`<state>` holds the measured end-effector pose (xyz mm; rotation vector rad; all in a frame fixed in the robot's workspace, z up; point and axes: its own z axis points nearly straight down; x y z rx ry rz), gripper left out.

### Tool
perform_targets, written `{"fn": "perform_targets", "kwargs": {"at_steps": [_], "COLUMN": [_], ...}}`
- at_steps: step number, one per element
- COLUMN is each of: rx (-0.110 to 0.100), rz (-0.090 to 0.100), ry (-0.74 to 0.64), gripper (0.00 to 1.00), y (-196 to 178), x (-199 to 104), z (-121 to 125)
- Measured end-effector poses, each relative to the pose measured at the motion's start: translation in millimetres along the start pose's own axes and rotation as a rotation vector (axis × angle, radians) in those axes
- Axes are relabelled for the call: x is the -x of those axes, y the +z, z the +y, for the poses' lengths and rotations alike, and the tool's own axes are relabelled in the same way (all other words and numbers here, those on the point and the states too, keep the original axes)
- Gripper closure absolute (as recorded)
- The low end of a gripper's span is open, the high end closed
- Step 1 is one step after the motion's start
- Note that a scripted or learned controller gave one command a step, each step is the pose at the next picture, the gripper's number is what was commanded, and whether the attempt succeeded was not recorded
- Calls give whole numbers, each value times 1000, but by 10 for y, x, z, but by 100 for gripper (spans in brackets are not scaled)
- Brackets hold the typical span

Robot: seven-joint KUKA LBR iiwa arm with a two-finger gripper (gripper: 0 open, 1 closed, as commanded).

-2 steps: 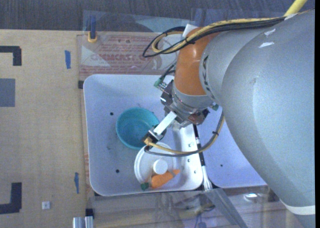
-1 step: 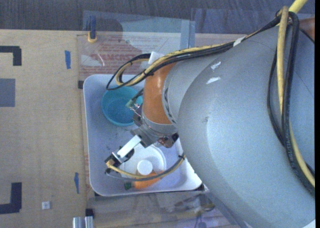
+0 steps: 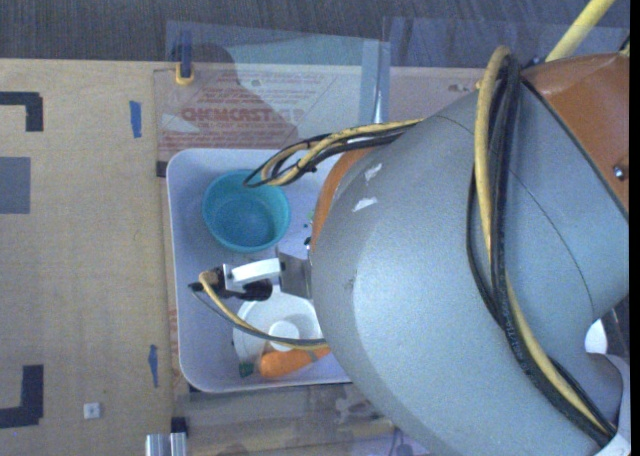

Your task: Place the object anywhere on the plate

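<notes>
A white plate (image 3: 262,324) lies in the near part of the left bin (image 3: 190,244). An orange carrot (image 3: 290,362) with a green tip lies at the plate's near edge, partly under the arm. My gripper (image 3: 291,279) hangs just above the plate's far side, mostly hidden by the grey arm (image 3: 450,274). Nothing can be seen held in it.
A blue bowl (image 3: 245,214) stands upright in the far part of the same bin. The bulky arm covers the bin's right side and everything to the right of it. Bare bench (image 3: 80,244) lies left of the bin.
</notes>
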<state>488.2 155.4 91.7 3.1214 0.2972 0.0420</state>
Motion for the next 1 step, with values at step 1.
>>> {"fn": "perform_targets", "kwargs": {"at_steps": [1], "rx": [-11], "rz": [-26], "ry": [-200], "gripper": [100], "y": [-1420], "x": [-72], "z": [-192]}}
